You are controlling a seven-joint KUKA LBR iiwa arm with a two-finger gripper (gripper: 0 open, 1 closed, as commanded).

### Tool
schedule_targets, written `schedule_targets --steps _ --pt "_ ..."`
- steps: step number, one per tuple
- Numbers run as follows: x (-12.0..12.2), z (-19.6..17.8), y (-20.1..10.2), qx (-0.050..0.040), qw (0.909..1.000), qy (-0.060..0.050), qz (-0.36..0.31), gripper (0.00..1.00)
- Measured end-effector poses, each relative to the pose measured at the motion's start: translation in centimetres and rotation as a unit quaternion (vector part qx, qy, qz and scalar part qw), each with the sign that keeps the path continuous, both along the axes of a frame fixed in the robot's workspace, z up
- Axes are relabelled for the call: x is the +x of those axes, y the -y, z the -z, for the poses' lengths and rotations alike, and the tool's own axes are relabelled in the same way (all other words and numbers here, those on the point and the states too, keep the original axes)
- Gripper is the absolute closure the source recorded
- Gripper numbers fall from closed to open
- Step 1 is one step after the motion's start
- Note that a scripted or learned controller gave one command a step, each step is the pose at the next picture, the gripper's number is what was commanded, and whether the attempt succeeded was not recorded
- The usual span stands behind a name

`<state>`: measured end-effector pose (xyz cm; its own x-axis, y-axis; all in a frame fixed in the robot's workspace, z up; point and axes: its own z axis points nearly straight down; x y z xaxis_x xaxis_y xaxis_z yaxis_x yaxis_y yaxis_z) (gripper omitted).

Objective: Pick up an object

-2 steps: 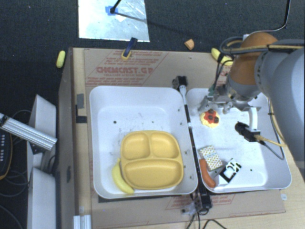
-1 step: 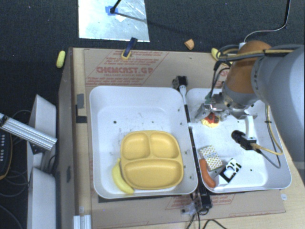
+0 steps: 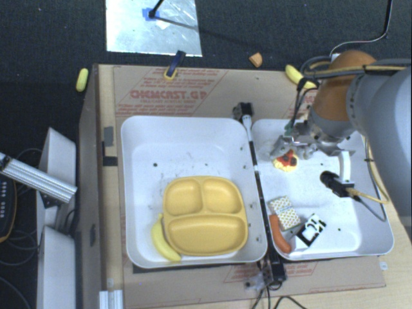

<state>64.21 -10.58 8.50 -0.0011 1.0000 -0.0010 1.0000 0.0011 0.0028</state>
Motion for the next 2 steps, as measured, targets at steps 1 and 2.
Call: schedule_targets --steps 1,2 --pt "0.3 -1.54 0.02 -0.0004 1.0 0.004 -0.001 1.0" --pt "0.21 -1.31 0.0 -0.0005 1.0 0.003 -0.001 0.0"
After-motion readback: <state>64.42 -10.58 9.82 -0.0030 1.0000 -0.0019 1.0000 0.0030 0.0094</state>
